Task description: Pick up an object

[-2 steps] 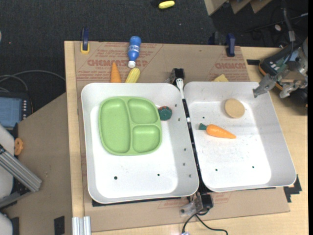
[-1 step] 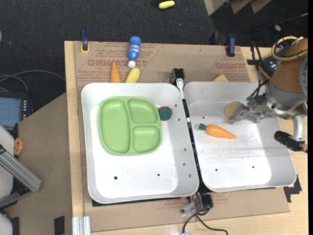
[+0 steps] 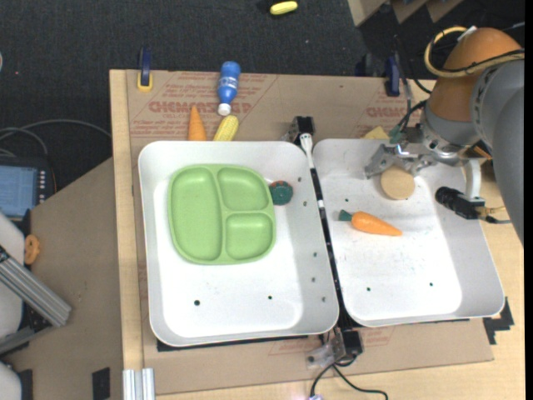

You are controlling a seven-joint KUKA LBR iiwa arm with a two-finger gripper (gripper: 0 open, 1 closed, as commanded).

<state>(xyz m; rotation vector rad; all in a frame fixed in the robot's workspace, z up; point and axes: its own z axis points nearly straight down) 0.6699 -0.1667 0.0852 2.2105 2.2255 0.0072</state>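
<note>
My gripper (image 3: 399, 162) hangs at the back of the right bin (image 3: 433, 294), open, with its fingers spread just above a tan round piece (image 3: 398, 185). The tan piece lies on the bin floor, touching or nearly touching the fingertips, and is not lifted. An orange carrot (image 3: 376, 223) with a green top lies left of the bin's middle, a little in front of the gripper. In the left bin (image 3: 233, 307) sits a green divided plate (image 3: 221, 213), with a small teal and red thing (image 3: 281, 192) at its right edge.
Behind the left bin, on the cardboard, lie a blue and white bottle (image 3: 227, 87), a small orange carrot (image 3: 196, 126) and a yellow corn piece (image 3: 226, 127). The front halves of both bins show bare white floor.
</note>
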